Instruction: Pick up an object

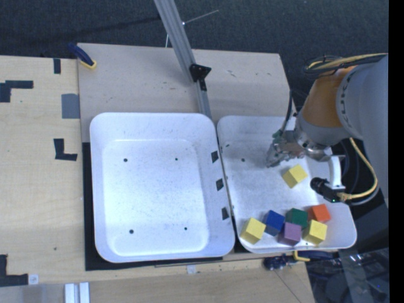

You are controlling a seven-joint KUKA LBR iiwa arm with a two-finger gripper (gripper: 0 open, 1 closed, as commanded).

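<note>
My gripper (276, 158) hangs low over the middle of the right bin (249, 175), reaching in from the right under the orange-banded wrist. A yellow cube (293, 176) lies just to its lower right, apart from the fingertips. Along the bin's near edge sits a cluster of cubes: yellow (254, 230), blue (274, 221), purple (291, 232), green (297, 218), another yellow (316, 231) and orange (320, 213). Nothing shows between the fingers.
The left bin (151, 188) stands beside the right one, sharing a raised middle rim. A slanted metal pole (180, 36) with a black clamp crosses behind the bins. Cables loop at the arm's right side.
</note>
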